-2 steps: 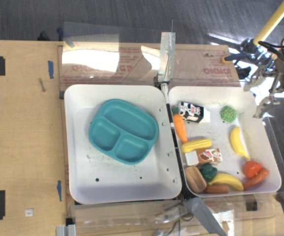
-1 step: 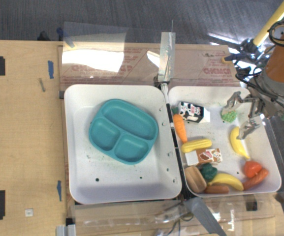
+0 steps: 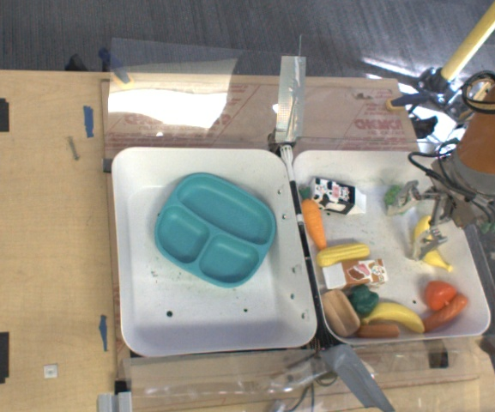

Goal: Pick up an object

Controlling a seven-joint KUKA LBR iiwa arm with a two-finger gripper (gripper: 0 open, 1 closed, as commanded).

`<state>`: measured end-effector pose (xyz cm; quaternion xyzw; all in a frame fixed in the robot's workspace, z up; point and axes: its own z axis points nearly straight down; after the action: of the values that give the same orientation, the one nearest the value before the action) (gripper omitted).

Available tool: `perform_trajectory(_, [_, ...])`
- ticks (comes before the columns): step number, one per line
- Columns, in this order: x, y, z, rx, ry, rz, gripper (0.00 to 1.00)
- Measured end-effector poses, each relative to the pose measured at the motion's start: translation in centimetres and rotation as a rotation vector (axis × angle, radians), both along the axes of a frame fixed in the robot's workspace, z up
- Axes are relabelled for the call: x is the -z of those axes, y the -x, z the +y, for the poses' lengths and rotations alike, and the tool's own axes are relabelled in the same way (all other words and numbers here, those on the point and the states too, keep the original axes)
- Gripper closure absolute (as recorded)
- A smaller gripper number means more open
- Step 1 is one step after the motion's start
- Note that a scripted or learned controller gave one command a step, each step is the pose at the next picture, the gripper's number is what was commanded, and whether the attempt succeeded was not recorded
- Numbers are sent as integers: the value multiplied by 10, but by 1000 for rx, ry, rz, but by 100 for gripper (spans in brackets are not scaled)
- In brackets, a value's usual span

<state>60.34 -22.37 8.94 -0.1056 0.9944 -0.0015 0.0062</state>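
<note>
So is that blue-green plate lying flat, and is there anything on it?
Flat and empty. The teal divided plate lies face up in the left bin, and all three of its compartments show bare.

A tan wooden bench [image 3: 41, 230] is seen from above, marked with black angle shapes and small strips of blue tape along its left part. Two shallow white bins are set on it side by side, their inner rims touching. The left bin [image 3: 135, 316] is placed near the middle of the bench, the right bin [image 3: 479, 307] just beside it. A sheet of clear plastic [image 3: 170, 101] is laid behind them.
</note>
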Motion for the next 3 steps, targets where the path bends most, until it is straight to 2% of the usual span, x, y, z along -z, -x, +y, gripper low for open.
perform_trajectory(1, [1,6,7,36,-1,5,0])
perform_trajectory(2, [2,-19,2,-132,1,1,0])
perform_trajectory(3, [2,-24,1,-94,0,1,0])
